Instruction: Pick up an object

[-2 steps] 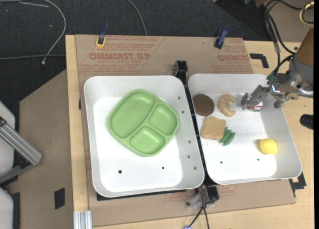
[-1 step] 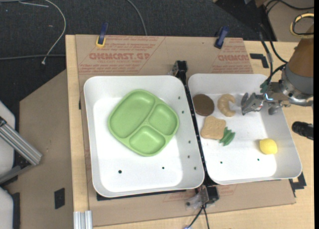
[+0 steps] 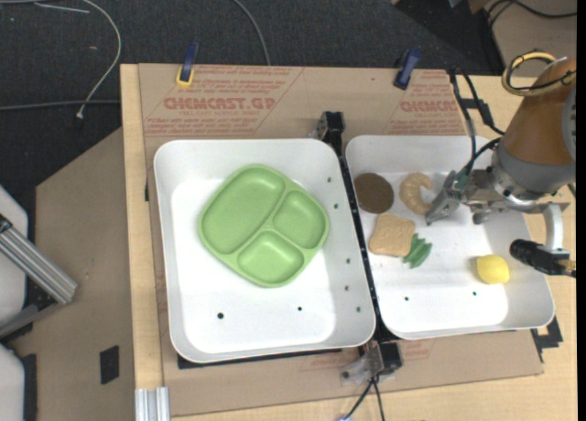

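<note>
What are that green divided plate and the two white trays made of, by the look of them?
The green divided plate looks like molded plastic: one even matte color, soft rounded ridges between its three compartments. The left white bin and right white bin look like thin formed plastic too: smooth, slightly glossy, with rounded corners, though coated metal can't be excluded.

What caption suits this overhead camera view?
Robot tool hovers over right bin of toy food; green divided plate in left bin.

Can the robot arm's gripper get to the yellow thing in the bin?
Probably yes. The yellow object lies by itself on the right bin's bare floor, nothing on top or touching it, and the gripper hangs over that same bin, just up and left.
</note>
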### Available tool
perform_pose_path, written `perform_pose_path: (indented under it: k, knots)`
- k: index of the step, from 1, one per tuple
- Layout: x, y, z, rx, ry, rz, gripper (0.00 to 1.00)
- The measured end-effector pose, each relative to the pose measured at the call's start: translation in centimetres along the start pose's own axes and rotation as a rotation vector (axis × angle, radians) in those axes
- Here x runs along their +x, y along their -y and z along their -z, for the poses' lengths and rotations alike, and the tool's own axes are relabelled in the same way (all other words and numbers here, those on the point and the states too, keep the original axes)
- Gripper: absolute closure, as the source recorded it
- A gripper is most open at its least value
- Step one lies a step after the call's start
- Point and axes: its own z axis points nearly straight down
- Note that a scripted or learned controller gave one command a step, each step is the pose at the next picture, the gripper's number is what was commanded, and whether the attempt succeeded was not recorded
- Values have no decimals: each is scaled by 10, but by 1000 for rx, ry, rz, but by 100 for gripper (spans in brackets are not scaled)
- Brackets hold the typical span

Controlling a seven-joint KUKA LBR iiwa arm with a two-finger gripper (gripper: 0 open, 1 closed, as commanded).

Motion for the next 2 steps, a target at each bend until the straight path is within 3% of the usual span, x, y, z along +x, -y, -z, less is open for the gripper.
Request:
perform_pose_path:
  k: [1,2]
  knots:
    - [1,0,-35,3,-1,0,0]
    - [0,-1,-22,-3,0,0,100]
